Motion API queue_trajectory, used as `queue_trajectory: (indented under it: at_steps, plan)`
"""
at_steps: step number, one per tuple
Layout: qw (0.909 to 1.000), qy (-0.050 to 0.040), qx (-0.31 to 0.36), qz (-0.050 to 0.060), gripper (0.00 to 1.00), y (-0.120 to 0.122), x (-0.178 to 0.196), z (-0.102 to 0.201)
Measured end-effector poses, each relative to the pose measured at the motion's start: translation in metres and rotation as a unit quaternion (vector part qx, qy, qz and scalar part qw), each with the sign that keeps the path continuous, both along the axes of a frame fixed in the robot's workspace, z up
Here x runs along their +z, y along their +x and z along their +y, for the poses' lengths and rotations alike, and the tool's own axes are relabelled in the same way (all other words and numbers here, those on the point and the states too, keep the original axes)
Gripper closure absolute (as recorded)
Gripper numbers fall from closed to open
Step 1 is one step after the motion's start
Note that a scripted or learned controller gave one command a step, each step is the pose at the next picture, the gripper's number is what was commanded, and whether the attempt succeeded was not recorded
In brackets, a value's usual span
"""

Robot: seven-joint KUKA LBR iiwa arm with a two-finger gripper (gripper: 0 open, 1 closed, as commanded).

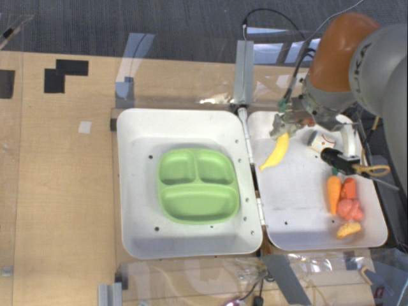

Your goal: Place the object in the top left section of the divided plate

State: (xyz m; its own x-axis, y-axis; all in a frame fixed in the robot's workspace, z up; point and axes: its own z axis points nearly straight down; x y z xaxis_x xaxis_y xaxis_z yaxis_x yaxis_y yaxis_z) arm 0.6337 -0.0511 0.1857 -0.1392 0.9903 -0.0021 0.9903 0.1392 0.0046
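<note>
A green divided plate [197, 187] lies in the middle of the left bin [140, 234], with its top left section [178, 167] bare. A yellow banana [274, 154] slants over the left part of the right bin [299, 231], close to the wall between the bins. Its upper end sits between the fingers of my gripper [284, 127], which is shut on it. The grey arm with its orange band [338, 50] comes in from the upper right above the gripper.
An orange carrot [333, 194], a red lumpy piece of toy food [349, 206] and a small yellow-orange piece [347, 230] lie together at the right side of the right bin. A metal post [243, 75] stands behind the gap between the bins.
</note>
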Motion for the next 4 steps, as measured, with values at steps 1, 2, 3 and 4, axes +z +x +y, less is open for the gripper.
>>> queue_trajectory:
  at_steps: [1, 2, 3, 4]
  plan:
    - [0.9983, 0.0020, -0.057, 0.000, 1.00, -0.023, 0.022, 0.108]
    - [0.9985, 0.0017, -0.056, 0.000, 1.00, -0.003, 0.000, 0.150]
    - [0.9951, 0.0023, -0.099, 0.001, 1.00, -0.064, 0.013, 0.218]
    - [0.9979, 0.0017, -0.065, 0.000, 1.00, 0.001, 0.030, 0.172]
